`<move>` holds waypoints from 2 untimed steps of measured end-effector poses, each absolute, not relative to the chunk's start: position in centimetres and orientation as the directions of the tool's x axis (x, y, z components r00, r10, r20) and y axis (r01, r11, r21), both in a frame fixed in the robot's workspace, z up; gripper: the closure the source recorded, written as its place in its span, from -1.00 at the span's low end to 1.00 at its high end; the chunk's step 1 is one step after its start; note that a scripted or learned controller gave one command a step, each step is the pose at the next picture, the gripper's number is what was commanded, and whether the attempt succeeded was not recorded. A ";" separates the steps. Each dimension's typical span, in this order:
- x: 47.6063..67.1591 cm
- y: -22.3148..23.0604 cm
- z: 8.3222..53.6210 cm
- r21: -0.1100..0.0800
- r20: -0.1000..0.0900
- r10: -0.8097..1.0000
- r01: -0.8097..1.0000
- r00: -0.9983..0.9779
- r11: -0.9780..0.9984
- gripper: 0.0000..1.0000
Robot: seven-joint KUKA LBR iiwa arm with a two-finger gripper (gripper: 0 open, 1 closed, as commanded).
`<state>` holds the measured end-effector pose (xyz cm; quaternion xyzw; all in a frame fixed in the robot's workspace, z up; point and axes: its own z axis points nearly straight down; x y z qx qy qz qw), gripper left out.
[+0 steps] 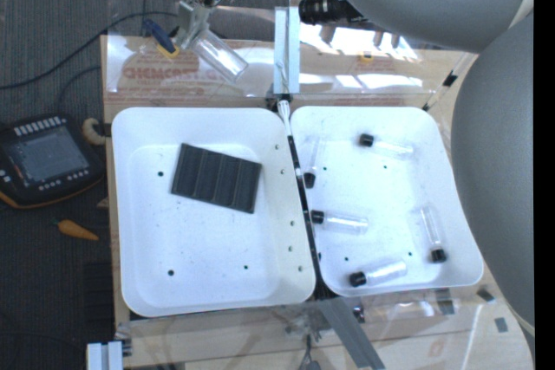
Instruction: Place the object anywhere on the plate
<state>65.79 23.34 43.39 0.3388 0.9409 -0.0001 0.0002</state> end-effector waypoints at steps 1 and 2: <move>65.9 22.9 43.4 0.000 -0.002 0.240 0.240 -0.971 0.971 1.00; 66.2 23.3 43.4 0.001 -0.003 0.080 0.080 -0.997 0.997 1.00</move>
